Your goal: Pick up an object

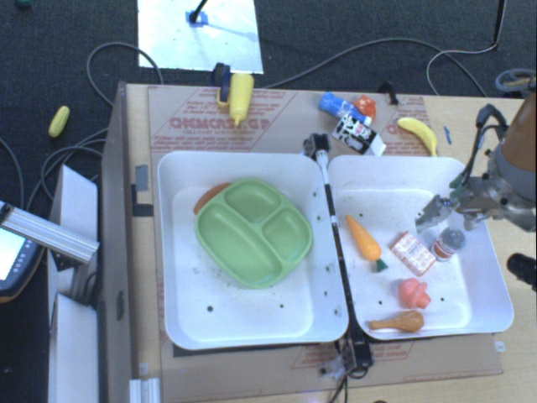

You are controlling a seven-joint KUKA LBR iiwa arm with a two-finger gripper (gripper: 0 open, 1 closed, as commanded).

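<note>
The right bin (394, 183) holds an orange carrot (365, 240), a small red-and-white box (413, 253), a little grey-capped jar (447, 243), a pink strawberry-like toy (414, 293) and a tan drumstick (398, 321). My gripper (450, 214) hangs over the right side of this bin, just above the jar and to the right of the box. Its fingers (430, 212) are spread open with nothing between them. In the left bin (180, 225) lies a green divided plate (254, 233), with an orange item (208, 196) partly hidden under its far-left edge.
Behind the bins on the cardboard lie a yellow bottle (240, 96), a blue bottle (339, 104), a black-and-white box (357, 133) and a banana (419, 133). A black rod (331, 217) runs along the seam between the bins. Cables trail across the floor behind.
</note>
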